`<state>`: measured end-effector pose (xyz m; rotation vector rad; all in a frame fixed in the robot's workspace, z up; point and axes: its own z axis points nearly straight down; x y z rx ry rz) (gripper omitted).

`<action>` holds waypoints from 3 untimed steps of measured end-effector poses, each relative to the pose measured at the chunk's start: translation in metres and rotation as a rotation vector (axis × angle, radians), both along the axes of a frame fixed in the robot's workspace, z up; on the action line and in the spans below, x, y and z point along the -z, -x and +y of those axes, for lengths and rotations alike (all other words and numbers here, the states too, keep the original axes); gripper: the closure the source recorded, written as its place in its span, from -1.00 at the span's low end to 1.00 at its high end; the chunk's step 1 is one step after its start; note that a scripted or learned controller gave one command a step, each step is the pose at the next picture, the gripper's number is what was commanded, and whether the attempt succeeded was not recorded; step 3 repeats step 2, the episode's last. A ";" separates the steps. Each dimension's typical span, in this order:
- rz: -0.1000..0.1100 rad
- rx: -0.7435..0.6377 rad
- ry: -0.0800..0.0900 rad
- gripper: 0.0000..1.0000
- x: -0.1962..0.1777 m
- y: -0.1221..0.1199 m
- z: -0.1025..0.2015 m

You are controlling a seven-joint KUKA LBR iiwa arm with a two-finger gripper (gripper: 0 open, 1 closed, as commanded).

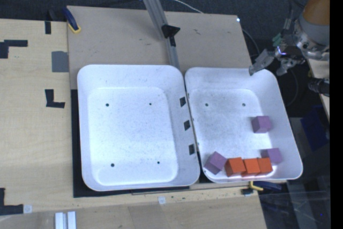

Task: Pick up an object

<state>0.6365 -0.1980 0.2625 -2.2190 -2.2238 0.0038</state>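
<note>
Pincer point(261, 63) is hanging just past the top right corner of the right bin point(225, 80), and honestly I'm not able to tell from this angle how it's set, it's just a grey blur. I'm seeing nothing between its tips. The arm point(316, 13) is sitting off at the right edge with its orange band showing. In the right bin I'm looking at three purple blocks: one point(261, 124) by the right wall, one point(274, 155) lower down, one point(216, 161) near the front. Orange blocks point(248, 167) are lying in a row between those last two. The left bin point(128, 75) is sitting beside it on the surface point(32, 115).
</note>
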 end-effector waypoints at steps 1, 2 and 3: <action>-0.006 0.000 0.000 -1.00 -0.045 0.015 -0.004; 0.008 0.002 -0.004 -1.00 0.132 0.072 -0.011; 0.008 0.002 -0.004 -1.00 0.132 0.072 -0.011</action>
